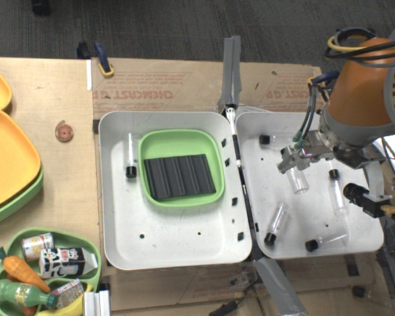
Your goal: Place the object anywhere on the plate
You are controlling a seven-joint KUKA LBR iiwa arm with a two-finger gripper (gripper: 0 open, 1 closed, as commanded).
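Your arm (grey, orange band) reaches in from the right and hangs over the upper middle of the right bin. The gripper sits low over that bin's floor, right at a clear plastic tube lying just below it. Whether the fingers are open or closed, I cannot tell; they are too small and blurred against the white bin, so no grasp can be confirmed.

You have 4 more tubes in the right bin: 1 with a black cap tilted near the lower left, 1 lying along the bottom edge with a black cap at its left end, 1 with a black cap at its top near the right side, and a small black cap alone near the top left.

In the left bin the green plate sits upper centre, carrying a dark ribbed rectangular pad. 1 clear tube with a black cap lies just left of the plate, on the bin floor, not on the plate.

On the wooden surface to the left you see stacked orange plates, a small pink round thing, and a green bowl of toy food bottom left, including a carrot.
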